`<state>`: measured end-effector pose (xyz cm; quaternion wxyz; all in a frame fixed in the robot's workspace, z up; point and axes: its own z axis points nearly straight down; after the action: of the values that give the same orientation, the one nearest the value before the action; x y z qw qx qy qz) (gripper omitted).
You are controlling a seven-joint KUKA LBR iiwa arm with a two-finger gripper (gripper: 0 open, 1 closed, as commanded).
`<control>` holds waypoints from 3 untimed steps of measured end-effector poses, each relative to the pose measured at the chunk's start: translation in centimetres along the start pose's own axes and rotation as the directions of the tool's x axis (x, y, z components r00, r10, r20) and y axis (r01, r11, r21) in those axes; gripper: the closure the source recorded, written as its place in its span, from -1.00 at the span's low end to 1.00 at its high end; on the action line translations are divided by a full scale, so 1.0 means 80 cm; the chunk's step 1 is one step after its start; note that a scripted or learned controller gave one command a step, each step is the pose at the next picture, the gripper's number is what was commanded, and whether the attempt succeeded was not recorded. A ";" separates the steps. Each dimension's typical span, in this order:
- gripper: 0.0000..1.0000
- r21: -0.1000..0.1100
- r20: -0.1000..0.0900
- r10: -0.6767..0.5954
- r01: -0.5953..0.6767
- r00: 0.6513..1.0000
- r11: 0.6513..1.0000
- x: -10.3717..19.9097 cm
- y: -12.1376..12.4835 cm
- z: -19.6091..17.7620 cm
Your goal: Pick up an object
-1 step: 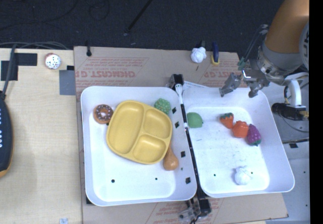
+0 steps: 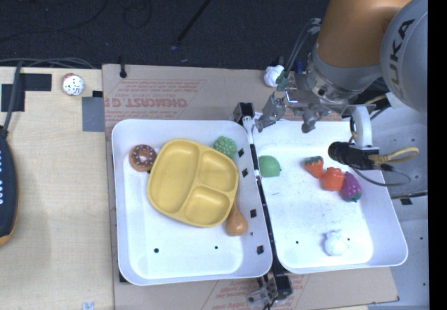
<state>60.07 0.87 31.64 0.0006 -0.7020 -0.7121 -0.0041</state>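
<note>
Arm w/ orange band point(image 2: 370, 12) reached in from the right, wrist above the far rim of the right bin point(image 2: 391, 232). Gripper point(image 2: 293, 109) sat at that bin's far-left corner, near the divider btw the two bins; its metal parts were small & cluttered, so couldn't tell how far open it was, and nothing was visibly held. All places below rel. to the right bin. Inside it: a green round item point(image 2: 269, 166) by its left wall, just below the gripper; an orange-red toy veg point(image 2: 314, 165) near centre-right; a red-orange piece point(image 2: 332, 179) touching or nearly touching a purple grape-like piece point(image 2: 350, 188) toward its right side; a white lumpy obj point(image 2: 335, 243) near its front edge. A black cylindrical part point(image 2: 353, 155) w/ cable hung over its right half, just above the red & purple items. Left of the right bin, sharing the divider, was the left bin point(image 2: 133, 246), holding a yellow sectioned tray point(image 2: 194, 181), a choc donut point(image 2: 143, 158) at the tray's far-left, a green bumpy item point(image 2: 225, 146) at the tray's far-right edge, and a tan pear-shaped thing point(image 2: 236, 223) at the tray's near-right corner, close to the divider. A small white ball point(image 2: 272, 76) lay on the cardboard beyond the right bin's far-left corner.
</note>
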 end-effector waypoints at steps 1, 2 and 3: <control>-1.00 0.009 0.003 0.005 -0.005 1.000 1.000 0.115 -0.039 -0.004; -1.00 0.008 0.005 0.008 -0.009 1.000 1.000 0.179 -0.092 -0.034; -1.00 0.003 0.005 0.010 -0.010 1.000 1.000 0.232 -0.155 -0.115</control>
<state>47.39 19.20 40.93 0.0002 -0.7056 -0.7086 -0.0012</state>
